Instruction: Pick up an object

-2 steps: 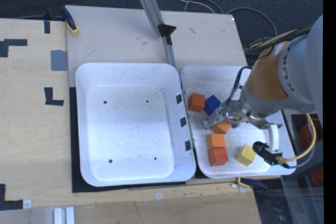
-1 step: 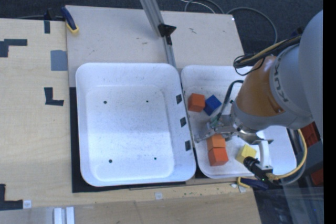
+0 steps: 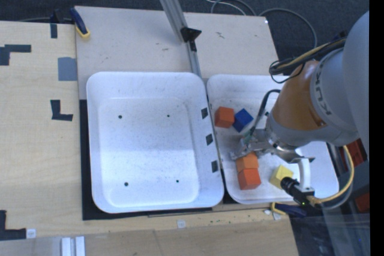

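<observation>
While the arm (image 3: pixel 324 99) is reaching in from the right, two shallow white bins are sitting side by side on the worktop (image 3: pixel 36 129). Left bin (image 3: pixel 144 84): zero objects lying in it; four small dark dots are showing on its floor. Right bin (image 3: pixel 231 84): five blocks counted.

Count by colour:
- Orange: three. One orange cube (image 3: pixel 224 117) is lying toward the bin's upper left. Two more, an upper orange block (image 3: pixel 247 161) and a lower orange block (image 3: pixel 249 178), are sitting touching one another near the bin's front edge.
- Blue: one. The blue cube (image 3: pixel 243 119) is resting just beside the orange cube, on its right, apparently touching it.
- Yellow: one. The yellow block (image 3: pixel 281 175) is lying tilted near the front right, apart from the orange pair.

The end effector (image 3: pixel 255 145) is hanging low over the right bin, between the orange-and-blue pair behind it and the two touching orange blocks in front of it, its tip lying right at the upper orange block. Whether it is spread or pressed together I cannot tell; the wrist is covering it, and no block is visibly sitting in it.

Elsewhere: one metal rail (image 3: pixel 171 3) is running diagonally from the top of the view down to the gap between the bins. One blue-and-yellow clamp (image 3: pixel 79 22) is sitting at the board's upper left corner.
</observation>
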Tool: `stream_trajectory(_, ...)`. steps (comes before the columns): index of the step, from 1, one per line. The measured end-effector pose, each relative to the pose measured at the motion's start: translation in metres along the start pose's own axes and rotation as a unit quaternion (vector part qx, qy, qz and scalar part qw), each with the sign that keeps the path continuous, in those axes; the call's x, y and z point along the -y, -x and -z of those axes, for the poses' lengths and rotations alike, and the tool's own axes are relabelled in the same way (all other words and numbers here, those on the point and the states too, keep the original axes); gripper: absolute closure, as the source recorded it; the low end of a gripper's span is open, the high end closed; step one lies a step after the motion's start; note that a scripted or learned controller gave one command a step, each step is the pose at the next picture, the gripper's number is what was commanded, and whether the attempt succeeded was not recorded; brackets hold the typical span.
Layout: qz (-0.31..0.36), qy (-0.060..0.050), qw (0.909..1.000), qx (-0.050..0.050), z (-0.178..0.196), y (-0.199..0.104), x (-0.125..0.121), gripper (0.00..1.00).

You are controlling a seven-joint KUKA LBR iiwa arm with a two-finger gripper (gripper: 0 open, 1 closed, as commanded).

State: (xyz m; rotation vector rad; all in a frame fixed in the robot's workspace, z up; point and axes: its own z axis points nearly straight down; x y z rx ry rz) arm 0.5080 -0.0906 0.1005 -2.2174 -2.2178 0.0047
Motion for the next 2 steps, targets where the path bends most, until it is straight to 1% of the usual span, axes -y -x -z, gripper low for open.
stream_trajectory(1, 0.004, 0.005, 1.0, -0.001, 0.095, -0.079, 0.012, 1.0)
stream_trajectory(2, 0.004, 0.003, 1.0, 0.0, 0.12, -0.14, -0.002, 1.0)
